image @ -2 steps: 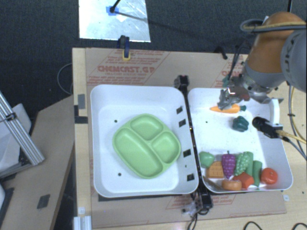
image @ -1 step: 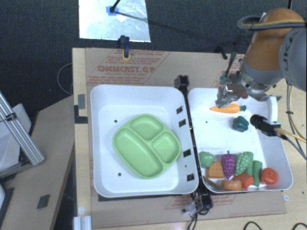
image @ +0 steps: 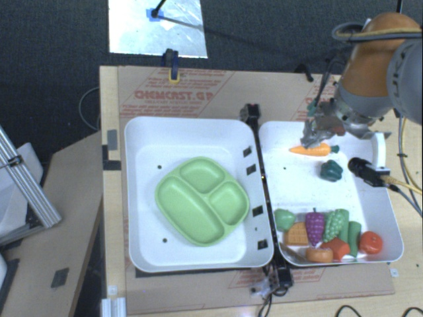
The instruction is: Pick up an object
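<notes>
Carrot lies crosswise, leafy end seemingly right, under gripper.

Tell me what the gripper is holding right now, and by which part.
Cannot be told: the gripper is right over the carrot, near its middle, but no grasp is visible.

Fixed overhead camera, slanted down on both bins
</notes>
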Tool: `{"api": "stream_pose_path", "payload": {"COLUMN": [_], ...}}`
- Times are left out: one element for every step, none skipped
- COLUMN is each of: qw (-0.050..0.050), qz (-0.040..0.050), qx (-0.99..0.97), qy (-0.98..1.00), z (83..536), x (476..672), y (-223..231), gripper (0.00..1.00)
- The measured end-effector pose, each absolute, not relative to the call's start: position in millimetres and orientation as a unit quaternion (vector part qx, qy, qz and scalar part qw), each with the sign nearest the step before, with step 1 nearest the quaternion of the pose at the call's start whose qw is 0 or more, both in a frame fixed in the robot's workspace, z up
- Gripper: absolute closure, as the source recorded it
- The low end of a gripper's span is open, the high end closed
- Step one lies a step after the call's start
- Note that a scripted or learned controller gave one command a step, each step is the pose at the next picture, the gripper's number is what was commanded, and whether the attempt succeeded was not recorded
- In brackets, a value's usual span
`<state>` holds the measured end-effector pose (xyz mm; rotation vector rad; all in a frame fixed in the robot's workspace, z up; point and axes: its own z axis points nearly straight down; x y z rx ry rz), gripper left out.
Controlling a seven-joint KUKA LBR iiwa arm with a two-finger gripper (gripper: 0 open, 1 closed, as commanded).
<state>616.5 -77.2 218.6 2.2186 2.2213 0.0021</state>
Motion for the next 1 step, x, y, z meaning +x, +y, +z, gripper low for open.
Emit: {"api": "stream_pose_path", "payload": {"qw": [0.000], "qz": [0.0001], "qx": [0.707], "qy": [0.707], "z": [215.3], "x": [606.1], "y": [-72.1], "gripper": [1.00]}}
